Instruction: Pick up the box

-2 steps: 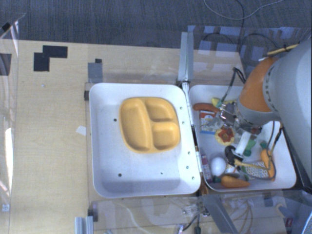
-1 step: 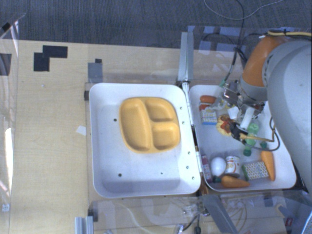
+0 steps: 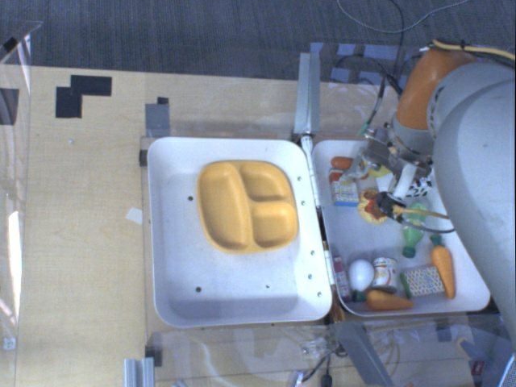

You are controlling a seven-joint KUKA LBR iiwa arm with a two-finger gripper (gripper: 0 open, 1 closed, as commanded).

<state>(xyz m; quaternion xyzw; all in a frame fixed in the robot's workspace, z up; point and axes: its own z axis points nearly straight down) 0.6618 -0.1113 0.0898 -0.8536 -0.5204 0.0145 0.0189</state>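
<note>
Lowered into the right bin (image 3: 476, 297), the claw (image 3: 385, 185) of the grey arm (image 3: 476, 151) hangs over a clutter of small items near the bin's far side; whether its fingers are parted or closed cannot be told from this angle, and nothing can be seen held between them. Well to the claw's left, a yellow divided tray (image 3: 246, 204) lies in the left bin (image 3: 173, 280). Just left of the claw, close beside it, sits the box (image 3: 345, 192), a small pale carton with a blue base, flat on the bin floor, with a small red-orange piece (image 3: 341, 163) behind it. Directly beneath the claw lies a red and yellow object (image 3: 372, 206). Nearer the camera than the claw are a white egg-shaped item (image 3: 360, 274), a small can (image 3: 384, 271), an orange carrot-like piece (image 3: 389, 301) and a patterned packet (image 3: 422, 280). To the claw's right and nearer the camera stand a green bottle (image 3: 413, 234) and a second orange carrot (image 3: 443, 269).
</note>
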